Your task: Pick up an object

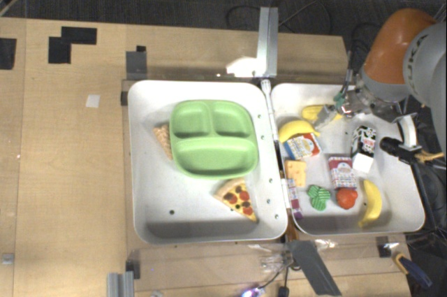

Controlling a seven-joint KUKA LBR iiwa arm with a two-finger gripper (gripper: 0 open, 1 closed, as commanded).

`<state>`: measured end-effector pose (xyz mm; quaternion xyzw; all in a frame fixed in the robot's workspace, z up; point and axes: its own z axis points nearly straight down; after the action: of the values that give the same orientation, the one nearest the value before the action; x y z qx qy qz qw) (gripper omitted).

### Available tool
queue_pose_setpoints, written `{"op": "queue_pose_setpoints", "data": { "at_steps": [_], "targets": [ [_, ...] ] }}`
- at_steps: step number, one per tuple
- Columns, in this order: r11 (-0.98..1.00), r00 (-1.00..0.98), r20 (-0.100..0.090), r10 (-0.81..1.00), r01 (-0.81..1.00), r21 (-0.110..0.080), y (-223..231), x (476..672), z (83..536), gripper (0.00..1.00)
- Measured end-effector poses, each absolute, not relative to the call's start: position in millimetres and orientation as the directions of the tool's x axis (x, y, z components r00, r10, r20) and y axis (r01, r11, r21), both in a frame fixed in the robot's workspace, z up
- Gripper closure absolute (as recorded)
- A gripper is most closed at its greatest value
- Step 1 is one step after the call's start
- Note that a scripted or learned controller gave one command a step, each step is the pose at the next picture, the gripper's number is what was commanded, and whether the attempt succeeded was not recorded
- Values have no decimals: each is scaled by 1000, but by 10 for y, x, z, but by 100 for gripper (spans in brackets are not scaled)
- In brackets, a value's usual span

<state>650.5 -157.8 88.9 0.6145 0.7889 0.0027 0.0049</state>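
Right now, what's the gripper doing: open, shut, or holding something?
Gripper: low at the back of the right bin, near a yellow banana. Open or shut cannot be told, and nothing can be seen held.

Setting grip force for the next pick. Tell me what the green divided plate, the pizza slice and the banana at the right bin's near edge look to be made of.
Green divided plate: likely molded plastic, one even colour, soft matte sheen.
Pizza slice: probably a plastic toy, flat painted toppings with crisp edges; a rubbery make is possible.
Banana: probably hard plastic toy food, uniform yellow and smooth; the view is too coarse to be sure.
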Motion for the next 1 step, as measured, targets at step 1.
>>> {"op": "queue_pose_setpoints", "data": {
  "at_steps": [1],
  "targets": [
    [249, -249, -4, 968, 968, 10, -1552, 6534, 888, 0]
  ]
}}
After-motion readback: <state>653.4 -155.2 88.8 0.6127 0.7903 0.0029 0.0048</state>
